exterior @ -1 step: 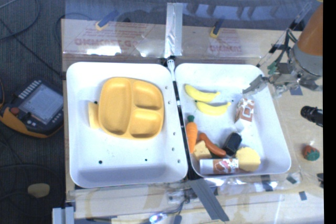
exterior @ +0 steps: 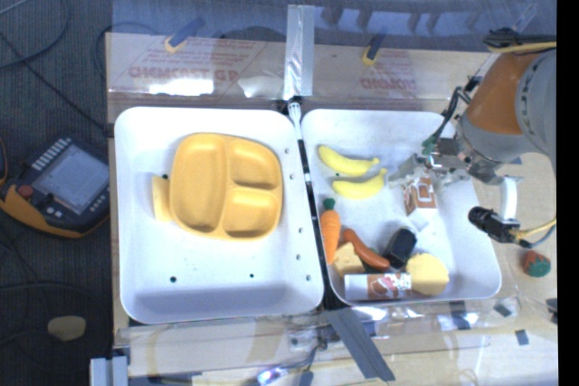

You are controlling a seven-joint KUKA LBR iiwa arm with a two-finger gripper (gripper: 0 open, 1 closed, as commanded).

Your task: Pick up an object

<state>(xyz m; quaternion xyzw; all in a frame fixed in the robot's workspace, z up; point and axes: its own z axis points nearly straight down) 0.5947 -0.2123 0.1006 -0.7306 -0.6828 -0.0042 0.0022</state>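
My gripper [exterior: 429, 169] hangs over the right bin [exterior: 479, 277], near its right wall. Directly below it lies a small brown and white packet [exterior: 421, 194], touching or nearly touching it. Left of the packet lie two yellow bananas [exterior: 348, 161] [exterior: 359, 186]. Along the bin's front are an orange carrot [exterior: 331, 226], a cheese wedge [exterior: 346, 259], a red-orange stick [exterior: 364, 251], a black object [exterior: 399, 243], a yellow lemon-like lump [exterior: 429, 272] and a red and white tube [exterior: 384, 287].
The left bin [exterior: 145, 285] holds a yellow divided plate [exterior: 224, 185]. The arm's orange band [exterior: 496, 99] and grey link come in from the right. A small red and green item [exterior: 537, 264] lies on the bench outside the right bin.
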